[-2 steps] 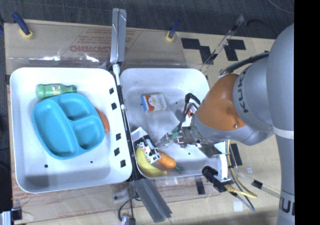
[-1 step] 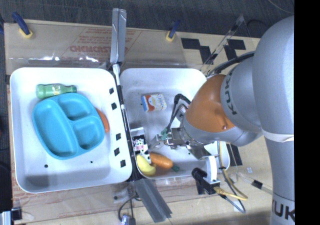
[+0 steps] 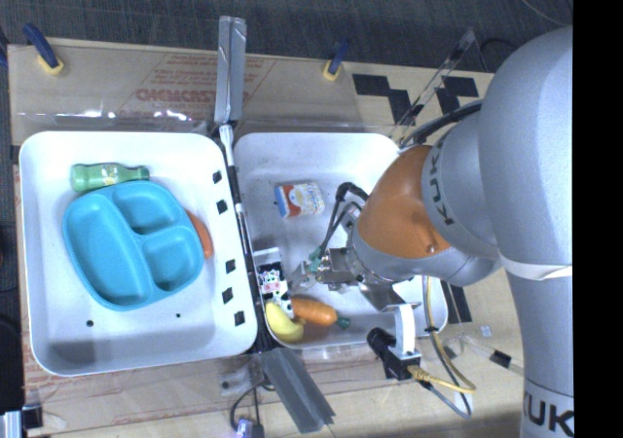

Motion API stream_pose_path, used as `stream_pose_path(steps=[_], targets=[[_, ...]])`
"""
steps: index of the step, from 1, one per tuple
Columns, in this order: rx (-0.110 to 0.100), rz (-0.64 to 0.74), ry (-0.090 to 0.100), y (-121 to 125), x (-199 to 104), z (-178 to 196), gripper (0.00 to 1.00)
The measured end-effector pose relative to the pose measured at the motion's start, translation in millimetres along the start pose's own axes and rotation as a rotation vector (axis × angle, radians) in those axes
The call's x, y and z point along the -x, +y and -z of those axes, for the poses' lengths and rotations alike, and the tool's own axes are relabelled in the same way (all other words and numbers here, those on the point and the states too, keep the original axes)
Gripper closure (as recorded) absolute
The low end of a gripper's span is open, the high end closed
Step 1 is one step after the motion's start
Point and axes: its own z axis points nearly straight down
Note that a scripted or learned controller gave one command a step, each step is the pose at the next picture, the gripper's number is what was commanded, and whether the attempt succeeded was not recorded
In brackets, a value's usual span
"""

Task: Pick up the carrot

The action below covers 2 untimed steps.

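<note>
In the left bin [image 3: 39, 232] we see a blue tray [image 3: 131, 243] with a green bottle [image 3: 107, 174] touching it at its eleven o'clock. An orange thing [image 3: 202, 235] peeks out from under the tray at its three o'clock, against the bin wall; we cannot tell what it is.

Moving to the right bin [image 3: 292, 149], a small carton [image 3: 300, 200] lies at about twelve o'clock from the bin's middle. At the bin's seven o'clock corner sit a small black-and-white item [image 3: 270, 279], a banana [image 3: 282, 322] and the carrot [image 3: 313, 310], which lies flat on the floor with its left end touching the banana and a green tip at its right end.

The gripper [image 3: 326, 271] hangs just beside the carrot, at its twelve o'clock, close above it. We cannot tell how it is set: the wrist and its cables hide the working end. Nothing shows the carrot gripped.

We judge the task early: the arm is near the carrot, but the grasp and the lift are both left to do. The banana alongside may crowd the approach.
</note>
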Motion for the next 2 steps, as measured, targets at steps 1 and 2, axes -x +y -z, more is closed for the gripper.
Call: stream_pose_path(steps=[1, 2], targets=[[-0.001, 0.01, 0.005, 1, -4, 9, 1.0], [-0.002, -0.225, 0.013, -1, -75, 101, 1.0]])
